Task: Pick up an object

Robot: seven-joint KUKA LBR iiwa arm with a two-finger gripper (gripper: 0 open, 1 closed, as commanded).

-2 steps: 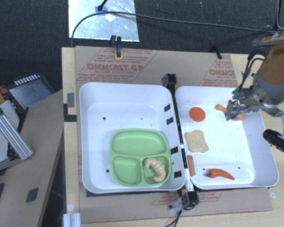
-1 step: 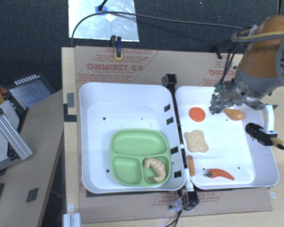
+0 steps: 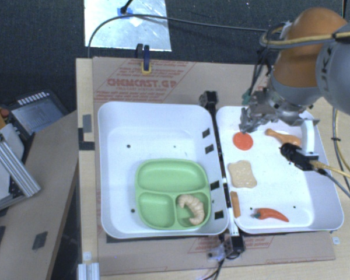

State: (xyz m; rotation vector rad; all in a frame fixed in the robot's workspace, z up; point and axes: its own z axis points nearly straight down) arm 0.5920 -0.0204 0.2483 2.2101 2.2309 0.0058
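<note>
In the right bin (image 3: 324, 206) lie a round red slice (image 3: 242, 140), a beige bread-like piece (image 3: 242, 174), a red chili pepper (image 3: 272, 214), a thin orange stick (image 3: 235, 204) by the left wall and an orange drumstick-shaped piece (image 3: 282, 137). My gripper (image 3: 247, 123) hangs at the bin's upper left, just above the red slice. Nothing shows between its fingers. A black part of the arm (image 3: 296, 155) reaches over the bin's middle.
The left bin (image 3: 114, 156) holds a green divided plate (image 3: 169, 200) with a pale shrimp-like piece (image 3: 192, 208) in its lower right compartment. Black clips line the divider between the bins. Cables trail off to the right.
</note>
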